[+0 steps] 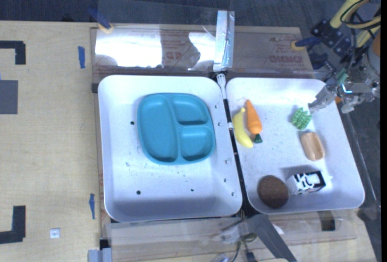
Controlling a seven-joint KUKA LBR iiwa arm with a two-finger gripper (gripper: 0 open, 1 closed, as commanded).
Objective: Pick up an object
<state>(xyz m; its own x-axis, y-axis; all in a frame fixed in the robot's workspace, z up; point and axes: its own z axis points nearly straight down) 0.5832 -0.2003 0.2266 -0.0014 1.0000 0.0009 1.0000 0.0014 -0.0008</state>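
Camera view: green toy (300, 117) lies in the right bin (351, 194), just below-left of the pincer (318, 103), whose tip is too small and blurred to tell whether it is apart or together. Nearby lie a bread roll (312, 146), carrot (253, 118), banana (242, 130), brown ball (273, 190) and black-and-white toy (309, 181). Left bin (115, 194) holds a blue tray (176, 127).

My gripper (318, 102) was grey metal, my wrist trailed yellow and black cables at the frame's upper right.
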